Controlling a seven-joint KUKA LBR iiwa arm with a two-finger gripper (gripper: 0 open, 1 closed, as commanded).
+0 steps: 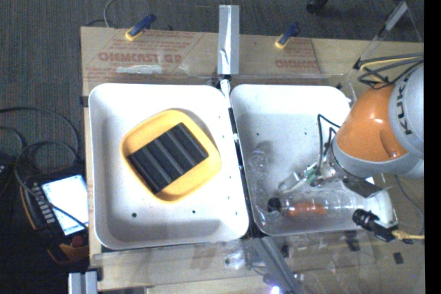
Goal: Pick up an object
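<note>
Bottle (pixel 313 206), clear with a dark cap and some orange inside, lies on its side along the near wall of the right bin (pixel 289 113), just below the pincer (pixel 311 177) as you look at it. You can see the pincer low in that bin, under the arm's orange band (pixel 368 124), but glare and clear plastic around it hide the tips, so you cannot tell whether it is spread or pressed together, nor whether it touches the bottle. Well to the pincer's left, across the divider, the left bin (pixel 110 148) holds a yellow tray (pixel 141 134) with a dark ribbed insert, lying flat and turned at an angle. Both bins sit on the counter (pixel 148 58), with two blue-and-yellow clamps (pixel 140 27) at its far edge
</note>
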